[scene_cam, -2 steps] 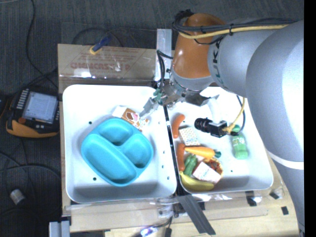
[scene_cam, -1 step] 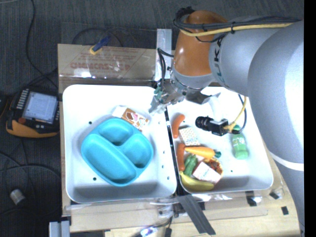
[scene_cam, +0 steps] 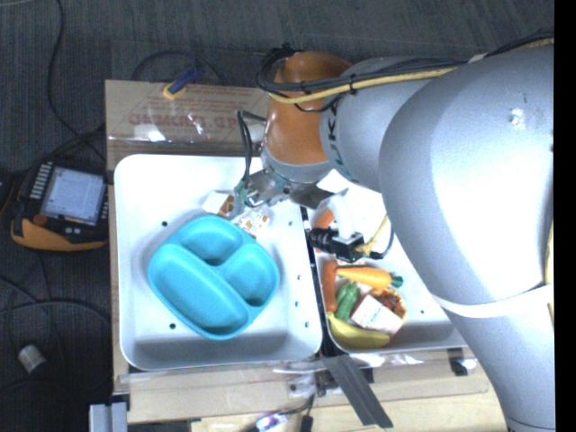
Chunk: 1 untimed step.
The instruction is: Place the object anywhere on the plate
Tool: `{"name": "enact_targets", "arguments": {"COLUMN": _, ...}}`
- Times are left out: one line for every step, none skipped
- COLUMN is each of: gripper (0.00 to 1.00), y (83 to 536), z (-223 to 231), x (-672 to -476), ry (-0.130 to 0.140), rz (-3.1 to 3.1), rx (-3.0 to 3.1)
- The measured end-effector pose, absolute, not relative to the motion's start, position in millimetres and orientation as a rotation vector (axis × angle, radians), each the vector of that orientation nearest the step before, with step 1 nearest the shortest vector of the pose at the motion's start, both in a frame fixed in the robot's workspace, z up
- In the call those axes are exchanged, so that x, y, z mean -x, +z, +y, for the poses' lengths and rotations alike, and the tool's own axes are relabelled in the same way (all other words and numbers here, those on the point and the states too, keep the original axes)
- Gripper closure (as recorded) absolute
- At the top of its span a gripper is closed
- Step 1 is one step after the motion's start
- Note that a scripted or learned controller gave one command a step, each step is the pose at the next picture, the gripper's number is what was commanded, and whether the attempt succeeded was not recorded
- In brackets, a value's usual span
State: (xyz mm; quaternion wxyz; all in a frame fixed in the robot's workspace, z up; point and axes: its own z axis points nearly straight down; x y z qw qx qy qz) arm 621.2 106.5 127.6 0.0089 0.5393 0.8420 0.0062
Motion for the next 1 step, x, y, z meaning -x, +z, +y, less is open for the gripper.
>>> {"name": "enact_targets", "arguments": {"gripper": 1.00, "y": 155.2, "z": 160.6, "x": -633.4, "ry": -0.006, "rz": 2.381, "rx": -2.049}}
